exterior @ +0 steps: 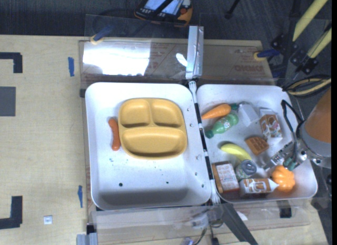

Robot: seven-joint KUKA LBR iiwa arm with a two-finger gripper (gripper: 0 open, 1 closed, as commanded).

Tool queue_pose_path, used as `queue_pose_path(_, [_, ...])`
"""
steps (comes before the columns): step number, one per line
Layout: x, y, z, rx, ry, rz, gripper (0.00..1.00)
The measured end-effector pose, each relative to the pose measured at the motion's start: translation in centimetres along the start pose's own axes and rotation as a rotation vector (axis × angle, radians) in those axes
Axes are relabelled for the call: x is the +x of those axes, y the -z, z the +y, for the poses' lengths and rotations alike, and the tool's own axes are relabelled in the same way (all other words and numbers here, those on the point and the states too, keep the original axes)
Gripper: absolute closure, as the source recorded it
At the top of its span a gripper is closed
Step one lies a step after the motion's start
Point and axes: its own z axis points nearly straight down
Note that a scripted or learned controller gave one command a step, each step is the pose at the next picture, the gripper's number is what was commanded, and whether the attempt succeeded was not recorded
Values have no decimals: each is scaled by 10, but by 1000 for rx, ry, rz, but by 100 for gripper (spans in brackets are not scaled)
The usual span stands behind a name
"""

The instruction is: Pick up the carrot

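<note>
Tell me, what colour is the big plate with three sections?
The plate is yellow, sitting in the left bin; the camera view shows it clearly.

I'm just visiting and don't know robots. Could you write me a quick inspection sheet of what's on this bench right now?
Surface: two white bins, left bin and right bin, side by side on a bench.
Job's things: carrot lies at the right bin's upper left, untouched.
Clutter: yellow divided plate and sausage in the left bin; green bottle, banana, orange fruit and small boxes in the right.
Grippers: gripper low over the right bin's right side, far from the carrot.
Cables: black cable along the right bin's rim.
Surroundings: handheld controller beyond the bench.
</note>
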Motion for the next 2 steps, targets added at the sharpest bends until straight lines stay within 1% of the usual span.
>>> queue_pose_path(1, [-12, -10, 52, 1, 468, -2, 100])
queue_pose_path(2, [-40, -10, 10, 1, 974, -2, 100])
